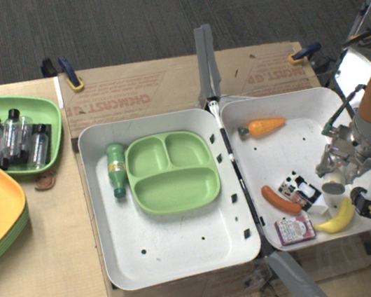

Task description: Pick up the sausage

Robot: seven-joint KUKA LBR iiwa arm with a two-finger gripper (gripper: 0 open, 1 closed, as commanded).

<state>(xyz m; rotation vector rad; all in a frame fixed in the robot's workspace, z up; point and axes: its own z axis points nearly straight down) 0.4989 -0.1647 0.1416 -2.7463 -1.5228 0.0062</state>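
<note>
The sausage (280,199) is seen lying in the right bin (291,143), touching a black-and-white item (298,189), while the gripper (335,162) is poised near it to the right, its grip state impossible to tell.

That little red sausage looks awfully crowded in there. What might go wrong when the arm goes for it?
1. The sausage lies right against a black-and-white object, so the fingers may catch that object instead, or nudge both.
2. A pink packet and a banana sit just below; a descent that is slightly off could knock them.
3. The gripper hangs off to the sausage's right, so it must cross that clutter first.
</note>
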